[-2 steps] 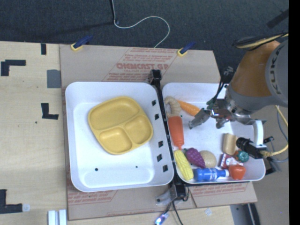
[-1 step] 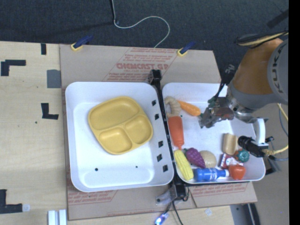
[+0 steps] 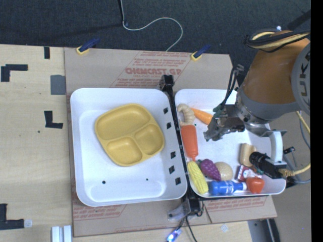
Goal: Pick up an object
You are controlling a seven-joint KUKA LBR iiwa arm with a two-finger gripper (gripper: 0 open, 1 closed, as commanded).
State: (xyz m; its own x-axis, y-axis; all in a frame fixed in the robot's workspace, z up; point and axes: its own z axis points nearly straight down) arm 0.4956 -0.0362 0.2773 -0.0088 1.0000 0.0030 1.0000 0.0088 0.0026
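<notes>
The right-hand white bin (image 3: 229, 96) holds the things to be picked, a crowd of toy foods lying mostly along its left wall and lower edge. At the upper left of this bin a cream-coloured piece (image 3: 185, 114) lies beside an orange carrot (image 3: 203, 116). Just below them an orange-red sausage-shaped toy (image 3: 190, 140) lies lengthwise next to the bin's left wall. Lower down, a yellow corn cob (image 3: 197, 177) lies at a slant, with a purple bunch of grapes (image 3: 209, 169) touching its right side and a pale round piece (image 3: 224, 171) just right of that. Along the lower edge lies a blue bottle (image 3: 224, 187), and right of it a red-and-white piece (image 3: 246, 174) and a small red tomato-like toy (image 3: 256, 185). A tan, bread-like piece (image 3: 246, 154) sits near the bin's right side.

The gripper (image 3: 218, 129) hangs over the middle of this bin, right of the sausage-shaped toy and below the carrot; it is dark and seen end-on, so whether it is open or closed cannot be told, and nothing is seen held in it. The grey and orange arm (image 3: 275, 79) fills the upper right of the frame.

The left bin (image 3: 83, 150) bears a yellow divided plate (image 3: 130, 133). Both bins rest on a cardboard sheet (image 3: 146, 69).
</notes>
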